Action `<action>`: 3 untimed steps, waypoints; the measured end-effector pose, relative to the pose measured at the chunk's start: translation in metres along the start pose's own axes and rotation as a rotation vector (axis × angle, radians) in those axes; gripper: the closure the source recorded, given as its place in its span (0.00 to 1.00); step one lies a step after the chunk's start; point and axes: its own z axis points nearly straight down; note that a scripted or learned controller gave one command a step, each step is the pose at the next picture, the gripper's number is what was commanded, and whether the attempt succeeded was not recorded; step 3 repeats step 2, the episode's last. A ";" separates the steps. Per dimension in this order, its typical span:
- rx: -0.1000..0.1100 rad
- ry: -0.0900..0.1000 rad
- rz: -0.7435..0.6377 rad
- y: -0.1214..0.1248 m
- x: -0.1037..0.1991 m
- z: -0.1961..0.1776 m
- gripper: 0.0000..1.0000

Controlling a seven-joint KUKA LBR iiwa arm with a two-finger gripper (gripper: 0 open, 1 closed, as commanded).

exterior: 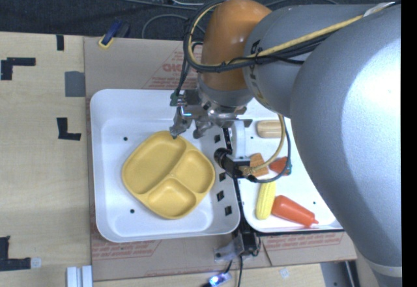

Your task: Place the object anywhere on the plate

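Observation:
A yellow divided plate [168,175] lies in the left white bin [107,149]. My gripper [189,127] hangs just over the plate's far edge, below the orange wrist band. It is open, and only the white bin floor shows between its fingers. In the right bin [326,204] lie a yellow corn cob [265,200], an orange carrot [293,211], a tan bread roll [268,128] and a small brown-orange piece [258,164] with a red piece [279,165] beside it.
The big grey arm covers most of the right bin and the right side of the view. A cable loops from the wrist down over the divider between the bins [228,178]. Cardboard [130,64] lies under both bins.

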 end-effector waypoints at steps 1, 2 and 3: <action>0.000 0.000 0.000 0.003 0.053 0.005 1.00; 0.000 -0.001 0.004 0.003 0.050 0.004 0.00; 0.000 -0.001 0.004 0.003 0.050 0.004 0.00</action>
